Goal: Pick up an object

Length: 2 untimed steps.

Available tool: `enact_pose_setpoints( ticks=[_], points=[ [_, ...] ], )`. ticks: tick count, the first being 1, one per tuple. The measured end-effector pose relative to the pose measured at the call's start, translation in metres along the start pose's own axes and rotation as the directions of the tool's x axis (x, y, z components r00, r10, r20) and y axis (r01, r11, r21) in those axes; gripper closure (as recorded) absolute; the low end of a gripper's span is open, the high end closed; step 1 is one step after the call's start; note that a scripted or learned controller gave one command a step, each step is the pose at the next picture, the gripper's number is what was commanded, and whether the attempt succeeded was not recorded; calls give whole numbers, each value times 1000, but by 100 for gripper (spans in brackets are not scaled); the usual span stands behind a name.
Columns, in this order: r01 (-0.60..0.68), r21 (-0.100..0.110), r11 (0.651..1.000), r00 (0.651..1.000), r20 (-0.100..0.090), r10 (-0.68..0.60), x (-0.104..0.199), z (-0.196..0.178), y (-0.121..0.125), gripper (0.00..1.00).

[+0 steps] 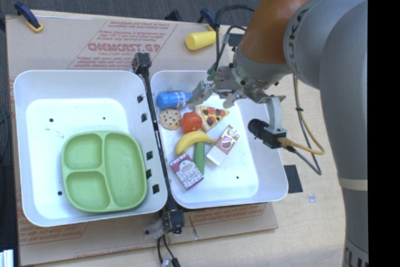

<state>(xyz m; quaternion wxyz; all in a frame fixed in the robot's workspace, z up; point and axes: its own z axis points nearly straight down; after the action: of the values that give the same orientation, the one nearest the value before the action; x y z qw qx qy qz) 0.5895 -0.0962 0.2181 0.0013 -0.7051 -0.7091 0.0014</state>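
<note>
the cardboard sheet under the bins reads "chemcast gp" in red.

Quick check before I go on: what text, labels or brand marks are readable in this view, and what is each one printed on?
"CHEMCAST GP": large red print on the brown cardboard sheet under the bins; the smaller red lines around it are too blurred to read.
Small dark red carton in the right white bin: label too small to read.
Red and white packet beside it: print blurred, unreadable.

Likely a robotics lab — clamped cardboard, white bins, toy food.
</note>
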Motion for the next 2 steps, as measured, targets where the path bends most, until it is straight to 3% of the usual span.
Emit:
enact_pose_setpoints(
  ticks=[1, 2],
  points=[
    [0, 3, 1000, 1000, -1, 0, -10, 119, -13, 0],
    [6, 3, 1000, 1000, 1, -6, -10, 108, -12, 100]
  ],
)
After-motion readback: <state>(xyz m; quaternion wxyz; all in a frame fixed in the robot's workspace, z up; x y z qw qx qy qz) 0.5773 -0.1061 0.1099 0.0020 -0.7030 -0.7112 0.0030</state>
